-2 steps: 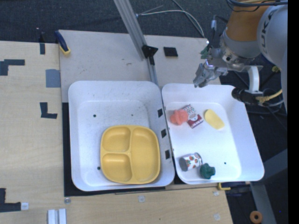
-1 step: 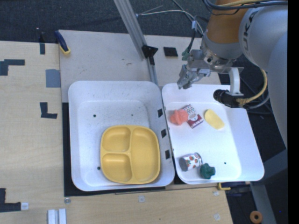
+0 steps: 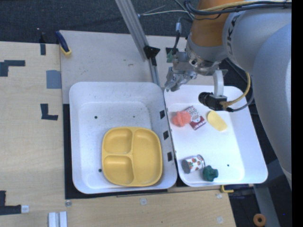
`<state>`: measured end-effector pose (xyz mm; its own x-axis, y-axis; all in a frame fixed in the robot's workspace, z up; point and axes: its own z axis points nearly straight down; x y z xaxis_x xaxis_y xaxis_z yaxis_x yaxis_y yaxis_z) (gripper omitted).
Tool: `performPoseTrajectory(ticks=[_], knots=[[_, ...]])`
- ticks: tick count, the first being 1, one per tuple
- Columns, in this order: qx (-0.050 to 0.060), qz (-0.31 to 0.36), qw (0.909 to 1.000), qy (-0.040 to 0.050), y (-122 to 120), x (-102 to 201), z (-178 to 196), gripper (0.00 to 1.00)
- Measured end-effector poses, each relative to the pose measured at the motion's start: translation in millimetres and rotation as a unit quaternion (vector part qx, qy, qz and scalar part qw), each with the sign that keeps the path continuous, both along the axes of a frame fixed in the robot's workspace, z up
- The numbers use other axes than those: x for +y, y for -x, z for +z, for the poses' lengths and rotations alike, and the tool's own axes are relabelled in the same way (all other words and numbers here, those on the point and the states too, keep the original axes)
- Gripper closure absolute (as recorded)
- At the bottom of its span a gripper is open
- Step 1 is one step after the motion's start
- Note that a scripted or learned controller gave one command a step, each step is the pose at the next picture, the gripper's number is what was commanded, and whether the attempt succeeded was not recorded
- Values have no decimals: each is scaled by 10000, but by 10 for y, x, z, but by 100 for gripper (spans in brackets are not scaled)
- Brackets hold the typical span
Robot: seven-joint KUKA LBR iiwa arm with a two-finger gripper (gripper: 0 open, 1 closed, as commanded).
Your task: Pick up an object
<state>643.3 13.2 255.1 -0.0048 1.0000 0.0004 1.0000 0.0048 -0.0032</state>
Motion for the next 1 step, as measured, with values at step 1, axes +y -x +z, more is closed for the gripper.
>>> performPoseTrajectory(ticks=[1], knots=[[-7, 6, 10000, -3, 1, 496, -38, 100]])
